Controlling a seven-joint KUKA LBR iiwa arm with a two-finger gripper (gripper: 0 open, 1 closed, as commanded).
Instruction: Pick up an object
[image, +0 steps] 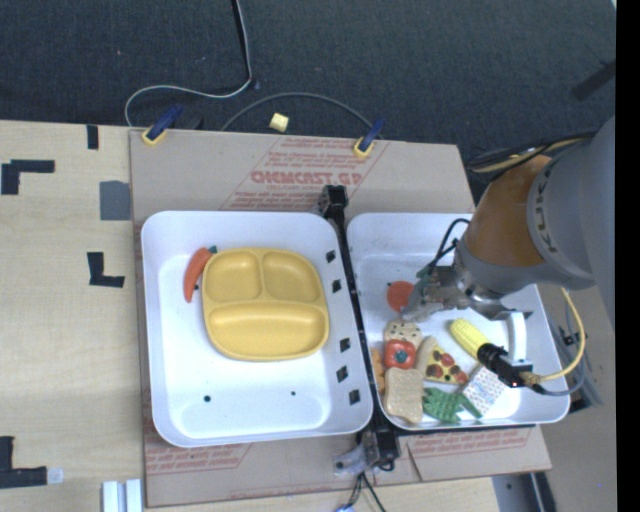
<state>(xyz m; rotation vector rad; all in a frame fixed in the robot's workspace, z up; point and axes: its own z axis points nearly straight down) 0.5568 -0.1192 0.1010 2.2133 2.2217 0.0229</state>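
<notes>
Gripper (428, 298) low in right bin (372, 232) | finger state: cannot tell | red disc (400, 294) just left of fingers

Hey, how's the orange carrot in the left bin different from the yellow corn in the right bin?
The carrot is orange-red with a green tip; the corn is plain yellow. The carrot lies beside the yellow divided plate with bare bin floor on its other side; the corn sits among crowded toy foods near the end effector. Both are small, elongated and lie at a slant.
</notes>
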